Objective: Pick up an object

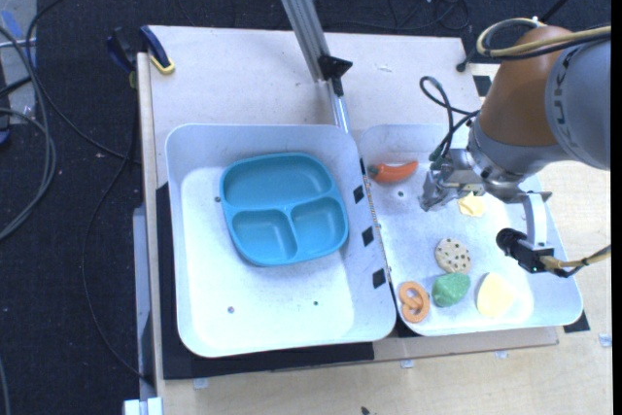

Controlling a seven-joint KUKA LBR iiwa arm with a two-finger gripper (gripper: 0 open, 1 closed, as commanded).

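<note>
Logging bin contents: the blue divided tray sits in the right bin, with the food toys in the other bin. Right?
Not quite. The camera view shows the blue divided tray in the left bin; the food toys, such as the pretzel, lie in the right bin.

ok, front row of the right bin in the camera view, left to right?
pretzel → green toy food → pale yellow piece. The cookie sits just behind, above the green one.

- The pincer hangs over the right bin.
- Left of it: carrot; farther left, a divided tray in the left bin.
- Nearer the camera: cookie, pretzel.
</note>
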